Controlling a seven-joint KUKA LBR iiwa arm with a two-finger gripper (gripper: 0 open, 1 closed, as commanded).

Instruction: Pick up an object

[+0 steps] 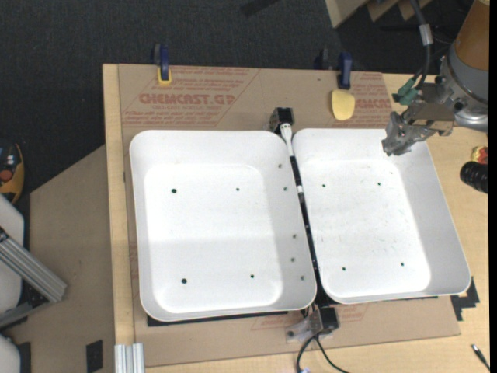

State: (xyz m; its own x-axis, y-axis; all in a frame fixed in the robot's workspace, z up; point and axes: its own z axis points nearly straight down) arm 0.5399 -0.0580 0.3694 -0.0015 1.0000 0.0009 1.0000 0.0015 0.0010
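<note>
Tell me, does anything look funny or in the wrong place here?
Yes. A small pale yellow object lies on the brown board behind the right white bin, outside both bins. The gripper hovers over that bin's far right corner, away from it.

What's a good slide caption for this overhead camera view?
KUKA arm's gripper poised over the far right corner of the right bin, beside the left bin, on a clamped board.

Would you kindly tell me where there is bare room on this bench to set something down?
Both bin floors are bare: the left bin throughout, and the right bin except its far right corner, where the tool hovers. A yellow piece lies on the board behind the right bin.
</note>
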